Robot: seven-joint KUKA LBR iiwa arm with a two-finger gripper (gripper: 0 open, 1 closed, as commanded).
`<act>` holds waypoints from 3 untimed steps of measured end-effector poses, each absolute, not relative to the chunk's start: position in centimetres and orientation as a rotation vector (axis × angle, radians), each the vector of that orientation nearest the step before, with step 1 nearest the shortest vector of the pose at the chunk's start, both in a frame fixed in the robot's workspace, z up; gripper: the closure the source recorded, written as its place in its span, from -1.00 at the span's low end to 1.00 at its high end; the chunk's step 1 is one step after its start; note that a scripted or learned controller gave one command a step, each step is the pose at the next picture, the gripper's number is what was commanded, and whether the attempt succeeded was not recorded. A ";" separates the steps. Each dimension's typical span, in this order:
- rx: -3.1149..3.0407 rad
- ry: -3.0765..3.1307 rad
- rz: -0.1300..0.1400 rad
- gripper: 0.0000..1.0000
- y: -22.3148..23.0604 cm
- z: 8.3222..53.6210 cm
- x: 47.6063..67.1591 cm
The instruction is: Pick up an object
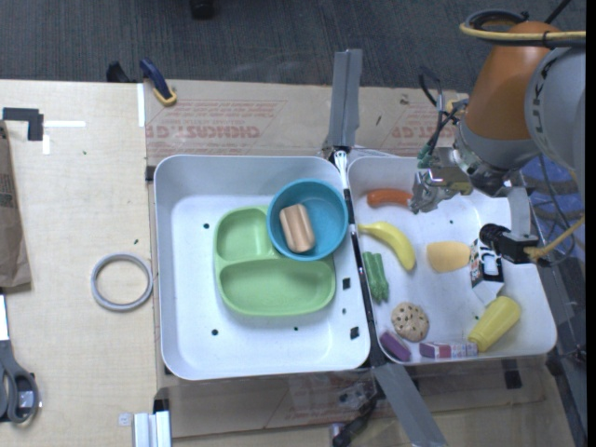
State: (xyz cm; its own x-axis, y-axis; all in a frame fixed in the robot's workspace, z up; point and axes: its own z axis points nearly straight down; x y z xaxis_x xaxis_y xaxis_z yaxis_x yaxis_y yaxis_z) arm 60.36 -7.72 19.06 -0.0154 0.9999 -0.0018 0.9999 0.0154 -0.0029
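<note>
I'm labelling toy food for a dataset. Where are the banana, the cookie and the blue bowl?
banana (392, 242), camera view, middle of its curved yellow body.
cookie (410, 320), camera view, centre of its speckled top.
blue bowl (326, 214), camera view, bare inner wall right of the bread roll.

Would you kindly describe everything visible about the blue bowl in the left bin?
The blue bowl is round, deep-sided and looks like smooth plastic, light blue inside and out. It sits upright in the left bin, resting on the upper right corner of the green divided plate and overlapping its rim. Inside lies a tan, sausage-like toy, lengthwise near the middle. The bowl's right edge comes close to the bin's right wall.
</note>
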 end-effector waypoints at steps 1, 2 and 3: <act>-2.327 -2.108 0.005 1.00 -11.0 16.5 60.4; -2.328 -2.108 0.005 -1.00 -11.0 16.5 60.4; -2.359 -2.073 0.004 -1.00 -9.4 9.1 61.1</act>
State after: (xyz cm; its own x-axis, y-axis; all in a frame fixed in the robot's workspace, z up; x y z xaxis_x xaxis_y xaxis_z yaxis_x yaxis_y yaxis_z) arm 61.08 -9.45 9.11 0.1286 0.9917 -0.0010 0.9917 -0.1286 -0.0024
